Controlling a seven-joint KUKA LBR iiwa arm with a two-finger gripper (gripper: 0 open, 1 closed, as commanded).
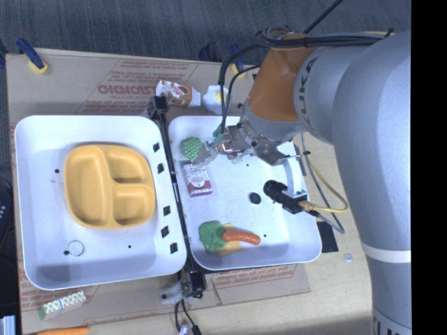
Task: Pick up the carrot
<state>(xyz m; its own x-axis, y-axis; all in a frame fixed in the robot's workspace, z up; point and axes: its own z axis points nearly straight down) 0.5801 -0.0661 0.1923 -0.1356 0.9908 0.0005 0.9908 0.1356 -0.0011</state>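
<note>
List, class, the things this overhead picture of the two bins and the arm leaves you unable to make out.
1. Pincer: too small and blurred in the camera view to judge its opening.
2. Right bin: its upper right part is hidden under the arm.
3. Small red packet: print too small to read.
4. Carrot: whatever it rests on at the bin's front is blurred together with its green top.

A: Can you tell how the gripper [213,147] stands?

B: No. It's small and blurred, low over the right bin [307,246], and the arm [335,82] hides that bin's far right corner.

A: The red packet [198,180]?

B: Print too small to read.

A: The orange thing [66,331] at the bottom left?

B: Cut off by the edge.
</note>
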